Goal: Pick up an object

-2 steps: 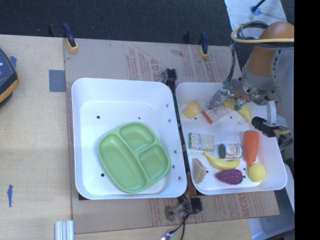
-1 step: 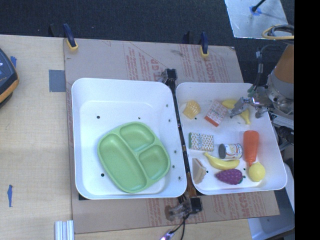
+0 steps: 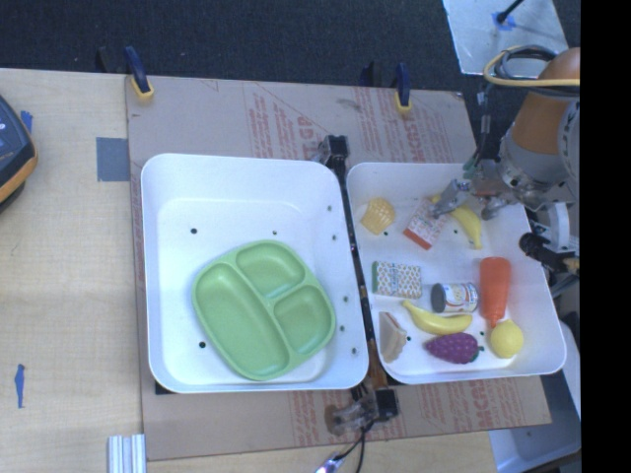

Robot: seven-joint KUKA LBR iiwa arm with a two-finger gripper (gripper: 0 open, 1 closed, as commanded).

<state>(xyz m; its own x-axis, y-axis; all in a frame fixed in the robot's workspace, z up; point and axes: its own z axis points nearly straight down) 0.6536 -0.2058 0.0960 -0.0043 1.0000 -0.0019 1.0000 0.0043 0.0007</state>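
Note:
My gripper (image 3: 473, 203) hangs at the back of the right bin (image 3: 547, 368), its fingers spread open. It is just above a small yellow banana (image 3: 469, 228) and beside a red and white packet (image 3: 424, 231). Nothing sits between the fingers. Also lying in this bin are a yellow block (image 3: 378, 215), a teal box (image 3: 397, 279), a small can (image 3: 455, 297), an orange carrot (image 3: 495, 286), a larger banana (image 3: 437, 319), a bread slice (image 3: 392, 336), purple grapes (image 3: 454, 348) and a lemon (image 3: 506, 339).
The left bin (image 3: 163, 180) holds a green divided plate (image 3: 263, 308). A metal clamp (image 3: 336, 150) sits between the bins at the back. The arm's grey and orange body (image 3: 542, 126) rises over the right bin's far right corner.

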